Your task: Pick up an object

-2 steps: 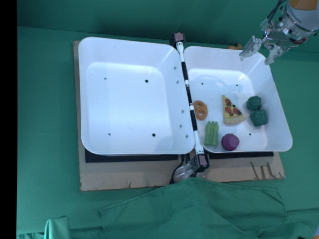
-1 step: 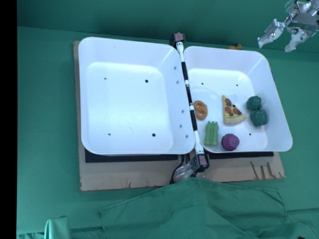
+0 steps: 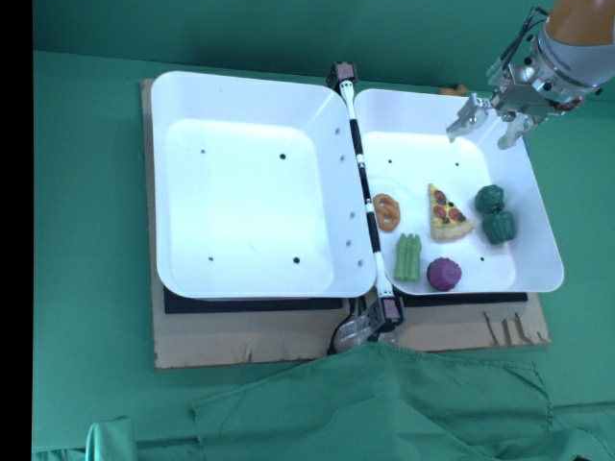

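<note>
The right bin (image 3: 423,113) holds several toy foods: a pizza slice (image 3: 447,213), an orange pretzel (image 3: 386,210), a green asparagus bundle (image 3: 408,256), a purple round piece (image 3: 444,274) and two dark green pepper pieces (image 3: 489,198) (image 3: 499,227). My gripper (image 3: 487,131) hangs above the bin's far right corner, well above the food. Its two fingers are spread apart with nothing between them.
The left bin (image 3: 250,94) lies beside the right one, with a black-and-white divider rail (image 3: 363,185) between them. A small orange object (image 3: 454,90) sits just beyond the right bin's far rim. Green cloth (image 3: 384,401) covers the front of the bench.
</note>
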`<state>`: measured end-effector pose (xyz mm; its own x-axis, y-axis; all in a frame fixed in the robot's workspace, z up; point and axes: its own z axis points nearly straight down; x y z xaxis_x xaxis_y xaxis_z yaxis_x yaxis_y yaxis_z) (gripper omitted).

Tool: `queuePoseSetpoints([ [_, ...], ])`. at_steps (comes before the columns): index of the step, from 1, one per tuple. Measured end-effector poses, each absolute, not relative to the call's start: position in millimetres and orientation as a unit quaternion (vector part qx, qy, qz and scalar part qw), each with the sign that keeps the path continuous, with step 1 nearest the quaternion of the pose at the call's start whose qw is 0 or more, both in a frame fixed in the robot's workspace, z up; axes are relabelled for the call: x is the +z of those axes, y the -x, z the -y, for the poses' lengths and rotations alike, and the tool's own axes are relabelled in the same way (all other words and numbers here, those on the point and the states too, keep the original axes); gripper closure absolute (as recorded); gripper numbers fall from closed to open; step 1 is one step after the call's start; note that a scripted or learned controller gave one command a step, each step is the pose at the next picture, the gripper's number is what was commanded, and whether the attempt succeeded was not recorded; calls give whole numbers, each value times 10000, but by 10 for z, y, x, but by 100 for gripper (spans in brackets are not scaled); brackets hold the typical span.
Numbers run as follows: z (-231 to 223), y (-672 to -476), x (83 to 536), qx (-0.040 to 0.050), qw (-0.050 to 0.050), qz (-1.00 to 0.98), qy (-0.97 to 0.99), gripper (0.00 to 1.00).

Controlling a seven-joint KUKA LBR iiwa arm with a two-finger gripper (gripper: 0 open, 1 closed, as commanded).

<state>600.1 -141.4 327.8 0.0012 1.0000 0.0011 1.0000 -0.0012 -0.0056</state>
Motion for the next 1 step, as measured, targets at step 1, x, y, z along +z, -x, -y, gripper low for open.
queuePoseSetpoints([
  [1, 1246, -5666, 2304, 26, 34, 7055, 7086, 0],
])
